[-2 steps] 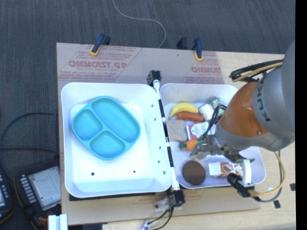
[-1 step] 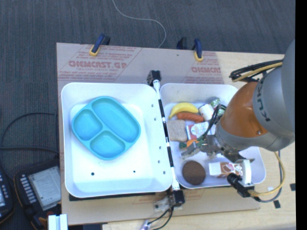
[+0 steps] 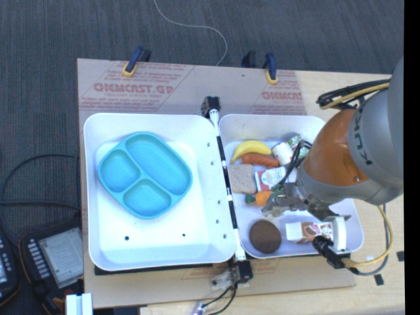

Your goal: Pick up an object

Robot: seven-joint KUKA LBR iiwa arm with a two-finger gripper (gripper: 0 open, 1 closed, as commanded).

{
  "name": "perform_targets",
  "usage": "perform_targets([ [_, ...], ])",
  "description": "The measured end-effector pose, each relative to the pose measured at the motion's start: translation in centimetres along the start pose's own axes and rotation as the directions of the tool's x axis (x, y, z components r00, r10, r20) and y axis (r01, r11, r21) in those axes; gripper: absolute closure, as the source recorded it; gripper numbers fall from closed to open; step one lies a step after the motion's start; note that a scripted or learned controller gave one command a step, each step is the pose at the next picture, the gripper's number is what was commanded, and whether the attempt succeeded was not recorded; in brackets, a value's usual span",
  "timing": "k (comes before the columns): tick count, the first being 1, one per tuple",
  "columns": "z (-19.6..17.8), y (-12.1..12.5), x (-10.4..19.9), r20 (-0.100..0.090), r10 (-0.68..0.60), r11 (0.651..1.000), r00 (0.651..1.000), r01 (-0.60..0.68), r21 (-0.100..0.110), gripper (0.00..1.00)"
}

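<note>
The right bin [image 3: 231, 182] holds toy food. A yellow banana [image 3: 249, 149] lies at the back, with an orange-red sausage piece [image 3: 261, 161] just in front of it. A tan bread slice [image 3: 241, 178] sits by the bin's left wall, and a brown round cookie [image 3: 265, 235] lies at the front. A small orange piece [image 3: 262, 198] and a green bit rest mid-bin. A printed packet [image 3: 310, 230] lies at the front right. My gripper [image 3: 281, 199] hangs low over the bin's middle, right beside the orange piece, under the orange-banded wrist [image 3: 331, 156].
The left bin [image 3: 98, 241] carries a blue three-part plate [image 3: 144, 174]. A black bar with a white end [image 3: 211, 107] stands between the bins at the back. Blue-and-yellow clamps [image 3: 134, 60] grip the board's far edge. A cable loops off the wrist at the right.
</note>
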State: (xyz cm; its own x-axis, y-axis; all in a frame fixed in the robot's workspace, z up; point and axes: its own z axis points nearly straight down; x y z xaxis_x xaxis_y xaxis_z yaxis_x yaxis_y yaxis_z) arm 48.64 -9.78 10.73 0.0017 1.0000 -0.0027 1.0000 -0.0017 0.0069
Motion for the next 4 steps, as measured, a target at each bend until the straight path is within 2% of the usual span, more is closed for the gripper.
perform_targets([
  [1,0.0,0.0,0.0,0.000,0.000,1.000,1.000,0.000,0.000,0.00],
  [2,-0.9,0.0,0.0,-0.001,0.000,1.000,1.000,0.000,0.000,1.00],
  [3,-0.9,0.0,0.1,-0.001,0.000,1.000,1.000,0.000,0.001,0.00],
  [4,2.0,-0.2,0.3,-0.001,-0.001,1.000,1.000,0.001,0.005,0.00],
])
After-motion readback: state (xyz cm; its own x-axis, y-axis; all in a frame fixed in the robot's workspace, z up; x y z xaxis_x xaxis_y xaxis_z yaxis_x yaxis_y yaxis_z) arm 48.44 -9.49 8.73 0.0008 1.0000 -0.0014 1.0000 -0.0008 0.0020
